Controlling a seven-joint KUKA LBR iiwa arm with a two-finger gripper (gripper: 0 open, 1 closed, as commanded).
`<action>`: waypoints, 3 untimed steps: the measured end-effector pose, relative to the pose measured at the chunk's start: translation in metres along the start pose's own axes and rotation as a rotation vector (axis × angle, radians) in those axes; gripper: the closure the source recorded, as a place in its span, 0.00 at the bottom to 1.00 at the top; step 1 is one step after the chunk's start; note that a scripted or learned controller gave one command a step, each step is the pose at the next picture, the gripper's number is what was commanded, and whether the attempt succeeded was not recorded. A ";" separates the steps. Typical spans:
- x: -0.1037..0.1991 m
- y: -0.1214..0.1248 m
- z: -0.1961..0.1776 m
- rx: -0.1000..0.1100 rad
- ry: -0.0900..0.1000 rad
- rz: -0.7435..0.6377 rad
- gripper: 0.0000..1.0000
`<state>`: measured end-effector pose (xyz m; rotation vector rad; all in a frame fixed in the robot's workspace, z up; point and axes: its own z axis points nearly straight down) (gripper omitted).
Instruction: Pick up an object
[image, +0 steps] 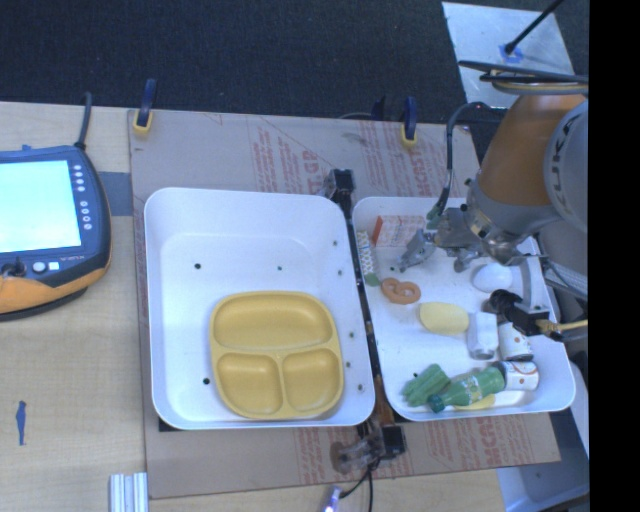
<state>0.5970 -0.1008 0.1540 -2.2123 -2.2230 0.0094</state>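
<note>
Worktop (60, 400) wood, cardboard sheet under two white bins. Left bin (250, 225) holds yellow divided tray (277, 353), near side. Arm (530, 150) enters from right, over far end of right bin (400, 215). Pincer (425, 245) low there, fingers slightly apart, nothing between them. Right bin contents: green bottle (468, 388) near edge, yellow lemon-like piece (443, 318) mid-bin, pretzel (400, 291) just left of it.
</note>
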 end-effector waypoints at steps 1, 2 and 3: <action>0.003 -0.009 0.063 -0.002 0.000 -0.001 0.00; 0.002 -0.009 0.052 0.001 -0.002 -0.004 1.00; 0.077 0.003 -0.039 -0.007 0.002 -0.001 1.00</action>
